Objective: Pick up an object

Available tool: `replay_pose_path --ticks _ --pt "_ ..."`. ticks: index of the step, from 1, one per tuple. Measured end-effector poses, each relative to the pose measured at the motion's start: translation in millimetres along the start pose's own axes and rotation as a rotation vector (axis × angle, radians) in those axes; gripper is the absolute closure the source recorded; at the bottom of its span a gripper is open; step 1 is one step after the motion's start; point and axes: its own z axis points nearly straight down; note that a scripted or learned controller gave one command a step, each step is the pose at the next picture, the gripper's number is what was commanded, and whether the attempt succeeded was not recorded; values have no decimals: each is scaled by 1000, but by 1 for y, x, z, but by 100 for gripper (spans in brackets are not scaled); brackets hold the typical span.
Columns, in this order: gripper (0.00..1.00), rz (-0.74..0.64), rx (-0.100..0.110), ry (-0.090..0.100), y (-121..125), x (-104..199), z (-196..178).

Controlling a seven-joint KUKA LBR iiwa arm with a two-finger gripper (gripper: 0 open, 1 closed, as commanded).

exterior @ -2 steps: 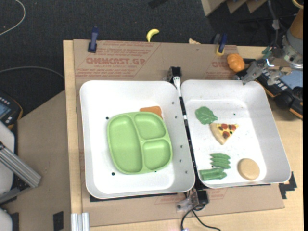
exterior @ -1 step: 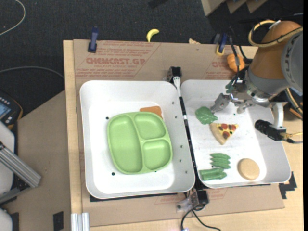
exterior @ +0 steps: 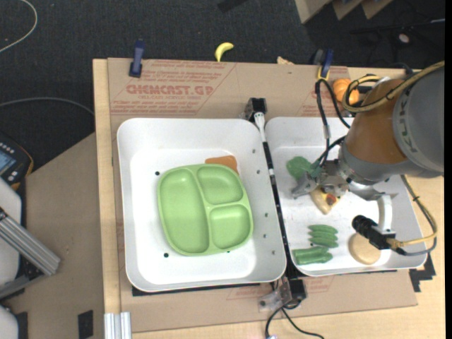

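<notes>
While the arm (exterior: 395, 126) is reaching in from the right over the right bin (exterior: 282, 224), its gripper (exterior: 321, 184) is hanging low near that bin's middle, just above a pale yellowish object (exterior: 324, 202). Whether the fingers are released or clenched cannot be told, since the wrist is covering them from above, and nothing is clearly sitting between them.

A dark green leafy piece (exterior: 299, 167) is lying just beside the gripper, toward the bin's far left part. Nearer the front edge, a green pod (exterior: 323, 233) is resting beside a longer green piece (exterior: 313, 256) that is lying close to the front left corner. A tan round piece (exterior: 365, 251) is sitting by the front right corner, partly under a black cable fitting (it is hanging off the arm).

The left bin (exterior: 141, 147) is carrying a green divided plate (exterior: 205, 209) around its middle, with three compartments facing up. An orange piece (exterior: 223, 163) is peeking out from behind the plate's far edge, touching it.

Both bins are sitting side by side on a cardboard sheet (exterior: 176, 87) with red print, which is covering the bench. Blue clamps (exterior: 136, 58) are gripping the sheet's far edge, and a small yellow banana (exterior: 224, 49) is lying just past that edge on the dark floor.
</notes>
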Motion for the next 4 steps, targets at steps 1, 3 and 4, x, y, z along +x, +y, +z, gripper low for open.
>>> replay_pose_path --ticks 1,3,4 --pt "100 5 -7 -3 4 -4 -15" --pt "100 -4 12 8 -21 17 -112" --pt "100 -7 14 11 -72 114 -162"
